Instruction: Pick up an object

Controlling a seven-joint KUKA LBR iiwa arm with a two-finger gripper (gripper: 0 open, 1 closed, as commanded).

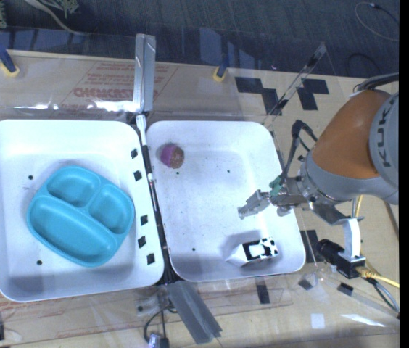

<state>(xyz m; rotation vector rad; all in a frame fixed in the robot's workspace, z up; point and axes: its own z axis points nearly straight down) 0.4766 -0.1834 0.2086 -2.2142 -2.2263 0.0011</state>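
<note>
- Bench (59, 93): two white bins; left bin (1, 194) holds a blue tray (81, 214).
- Gripper (251, 209): over the right bin (204, 252), holding nothing; jaw gap cannot be told.
- Ball (172, 155): purple, well beyond the jaws, up-left; round, no long axis.
- Block (260, 250): black-and-white, just below the jaws, long axis roughly left-right.
- Risk: closing here likely grips air; the ball may roll away.

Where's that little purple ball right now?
The purple ball lies in the right bin, in its far left corner beside the divider between the bins, well apart from the gripper.
</note>
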